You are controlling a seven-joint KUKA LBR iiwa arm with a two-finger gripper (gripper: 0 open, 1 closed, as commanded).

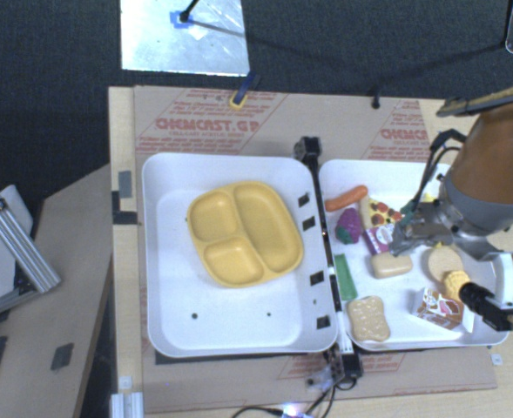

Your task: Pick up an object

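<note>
The toys lie clustered in the right bin (500,277): a carrot (346,198), a purple piece (349,225), a beige block (390,265), a cracker (368,318) and corn (456,282). The gripper (410,231) hangs low over the block and its neighbours, likely lining up a grab; whether it is spread or closed cannot be told. The yellow tray (242,232) sits alone in the left bin (165,259), probably as a drop spot.

Colours across my two white bins

My left bin (165,320) holds a yellow divided tray (243,232); my right bin (500,273) holds an orange carrot (347,198), purple grapes (349,225), a green strip (344,278) and a tan cracker (368,318).
</note>
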